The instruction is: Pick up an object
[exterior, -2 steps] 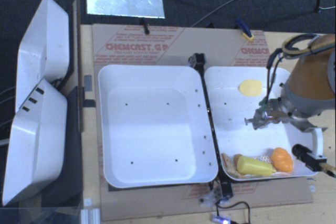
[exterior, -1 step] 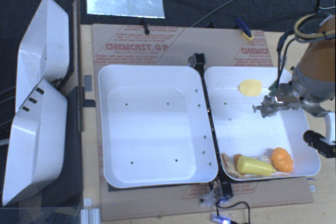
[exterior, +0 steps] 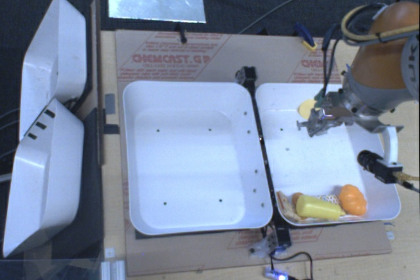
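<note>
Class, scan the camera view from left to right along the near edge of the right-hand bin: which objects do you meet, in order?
Small brown object → yellow oblong object → orange round object, all lying along the near wall of the right bin.

Pale yellow piece [exterior: 306, 107] partly behind claw [exterior: 317, 122].

We saw a yellow oblong piece [exterior: 319, 208] lying flat beside an orange ball [exterior: 353, 199]; a pale yellow disc [exterior: 306, 108] lay well apart.
</note>
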`<state>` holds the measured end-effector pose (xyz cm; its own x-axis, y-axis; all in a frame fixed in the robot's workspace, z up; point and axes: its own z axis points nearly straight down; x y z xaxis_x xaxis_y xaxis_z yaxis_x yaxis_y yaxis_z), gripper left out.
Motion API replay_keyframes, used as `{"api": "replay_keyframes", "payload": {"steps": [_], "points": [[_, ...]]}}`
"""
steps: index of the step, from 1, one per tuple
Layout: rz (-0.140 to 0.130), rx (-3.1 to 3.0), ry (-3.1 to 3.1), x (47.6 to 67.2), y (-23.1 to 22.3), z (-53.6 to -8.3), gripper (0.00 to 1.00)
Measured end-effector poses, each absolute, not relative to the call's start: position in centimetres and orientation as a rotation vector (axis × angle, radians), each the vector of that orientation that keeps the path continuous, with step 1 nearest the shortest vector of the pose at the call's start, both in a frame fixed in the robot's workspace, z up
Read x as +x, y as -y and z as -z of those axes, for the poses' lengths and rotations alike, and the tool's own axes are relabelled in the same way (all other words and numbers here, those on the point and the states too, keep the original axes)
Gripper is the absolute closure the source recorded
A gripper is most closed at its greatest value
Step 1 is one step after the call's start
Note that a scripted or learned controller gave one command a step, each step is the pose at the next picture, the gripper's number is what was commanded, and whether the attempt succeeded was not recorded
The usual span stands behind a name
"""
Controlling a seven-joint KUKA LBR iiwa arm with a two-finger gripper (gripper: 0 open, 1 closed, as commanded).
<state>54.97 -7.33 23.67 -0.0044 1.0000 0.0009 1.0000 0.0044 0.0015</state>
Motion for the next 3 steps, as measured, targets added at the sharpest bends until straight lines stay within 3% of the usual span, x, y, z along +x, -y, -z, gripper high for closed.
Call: {"api": "replay_keyframes", "payload": {"steps": [3], "points": [[-0.001,2.217,-2.226,61.4,-8.2,-22.0,1.0]]}}
